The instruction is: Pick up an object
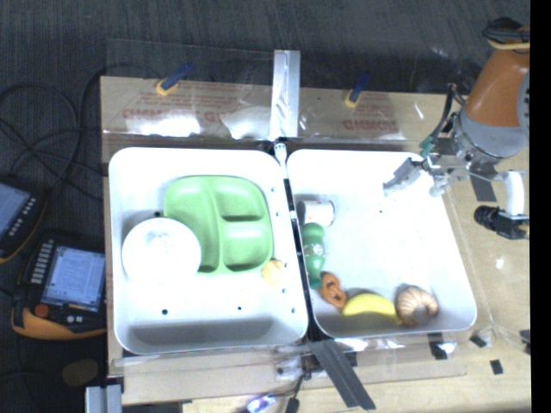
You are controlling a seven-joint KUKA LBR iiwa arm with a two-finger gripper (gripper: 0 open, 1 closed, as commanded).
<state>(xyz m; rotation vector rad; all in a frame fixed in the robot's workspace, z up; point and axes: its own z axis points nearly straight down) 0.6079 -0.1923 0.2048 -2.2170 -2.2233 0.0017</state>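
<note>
My gripper (417, 177) hangs over the far right part of the right bin (387, 239), its fingers spread apart with nothing between them. Along that bin's near edge lie a yellow banana (370, 305), a brown shell-like object (416, 304) and a small orange piece (333, 291). A green bottle (312, 246) lies against the left wall, below a white cup-like item (317, 210). The gripper is well apart from all of these.
The left bin (138, 317) holds a green divided plate (225, 224), a white round plate (160, 249) overlapping it, and a small yellow piece (274, 271). A metal divider (286, 93) stands behind the bins. Devices and cables lie at the far left.
</note>
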